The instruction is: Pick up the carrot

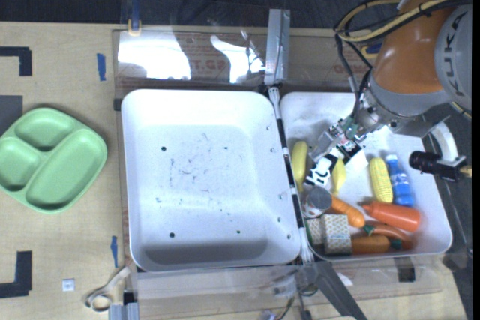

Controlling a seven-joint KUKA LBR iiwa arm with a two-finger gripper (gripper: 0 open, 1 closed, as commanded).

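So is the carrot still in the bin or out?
In. The carrot lies in the right bin among other toy food, below the end effector.

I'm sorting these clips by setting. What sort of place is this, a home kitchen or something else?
Most likely a robotics lab bench, not a kitchen. A grey and orange arm reaches over two shallow white bins, the right one full of toy food such as a carrot, and blue tape marks sit on the wooden bench.

Carrot (pixel 348 210) lies in right bin (pixel 439 240), seemingly beside corn (pixel 380 179).
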